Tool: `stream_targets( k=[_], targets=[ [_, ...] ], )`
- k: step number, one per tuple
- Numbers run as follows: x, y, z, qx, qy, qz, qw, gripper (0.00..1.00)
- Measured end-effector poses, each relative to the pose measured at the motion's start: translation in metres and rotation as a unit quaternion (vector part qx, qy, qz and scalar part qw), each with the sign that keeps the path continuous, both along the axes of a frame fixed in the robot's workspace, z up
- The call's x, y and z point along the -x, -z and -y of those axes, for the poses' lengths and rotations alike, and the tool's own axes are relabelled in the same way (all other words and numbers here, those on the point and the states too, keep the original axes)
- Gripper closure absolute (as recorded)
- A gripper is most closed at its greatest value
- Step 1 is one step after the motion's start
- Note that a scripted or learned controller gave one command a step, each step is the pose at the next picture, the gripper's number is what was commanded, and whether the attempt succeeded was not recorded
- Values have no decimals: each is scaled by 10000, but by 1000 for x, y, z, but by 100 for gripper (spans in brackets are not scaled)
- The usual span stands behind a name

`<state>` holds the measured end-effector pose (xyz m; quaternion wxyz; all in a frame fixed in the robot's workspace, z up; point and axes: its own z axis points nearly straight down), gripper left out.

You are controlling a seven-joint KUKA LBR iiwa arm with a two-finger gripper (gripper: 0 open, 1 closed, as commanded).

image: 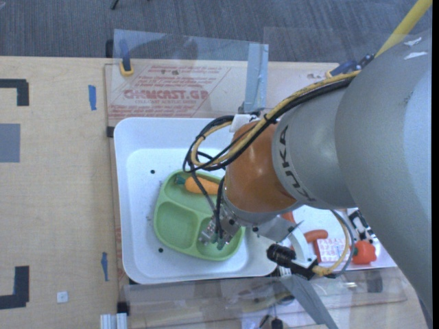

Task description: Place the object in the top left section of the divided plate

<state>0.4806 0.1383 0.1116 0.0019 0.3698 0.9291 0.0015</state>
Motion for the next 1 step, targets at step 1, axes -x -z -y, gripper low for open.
stream_targets(
  k=[1],
  targets=[
    [-4, 19, -2, 10, -70, 9, 10000, 100]
  ],
)
